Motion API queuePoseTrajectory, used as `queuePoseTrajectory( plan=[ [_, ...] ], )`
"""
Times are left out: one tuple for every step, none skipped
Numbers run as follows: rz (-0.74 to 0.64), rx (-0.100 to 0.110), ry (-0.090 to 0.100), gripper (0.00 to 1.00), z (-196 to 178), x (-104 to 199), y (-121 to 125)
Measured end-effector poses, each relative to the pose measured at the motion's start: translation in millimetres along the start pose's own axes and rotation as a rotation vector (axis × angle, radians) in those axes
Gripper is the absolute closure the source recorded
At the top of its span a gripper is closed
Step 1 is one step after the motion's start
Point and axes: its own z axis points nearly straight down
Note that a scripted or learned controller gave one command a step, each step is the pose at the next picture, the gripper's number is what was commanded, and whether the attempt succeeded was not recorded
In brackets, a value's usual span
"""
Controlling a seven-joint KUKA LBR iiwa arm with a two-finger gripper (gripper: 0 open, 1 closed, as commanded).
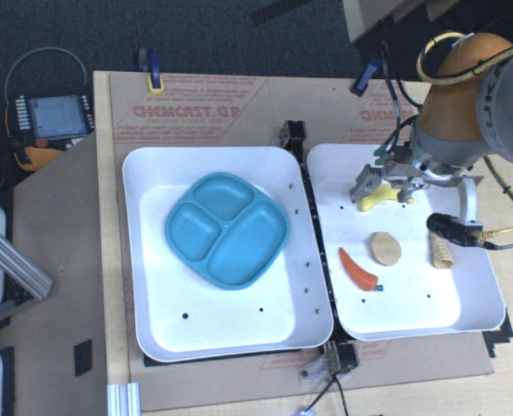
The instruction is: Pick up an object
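Observation:
My gripper (384, 186) hangs low over the back of the right bin (482, 306), open, with its fingers spread to either side of a small yellow banana-like piece (379, 201) that lies on the bin floor. The view does not show that piece gripped. In front of it lie a round tan piece (385, 249), a red pepper-like piece (358, 269) with a dark tip, and a tan cone-shaped piece (442, 253) further right.
The left bin (152, 319) holds a blue divided plate (228, 230) near its middle. A black divider strip (315, 232) runs between the two bins. The grey arm with its orange band (469, 76) comes in from the upper right.

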Motion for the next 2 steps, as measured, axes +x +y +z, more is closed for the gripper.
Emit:
queuePoseTrajectory(
  plan=[
    [0.0,-0.001,0.0,0.0,53,1,0],
    [0.001,-0.007,-0.002,1.0,39,0,1]
  ],
)
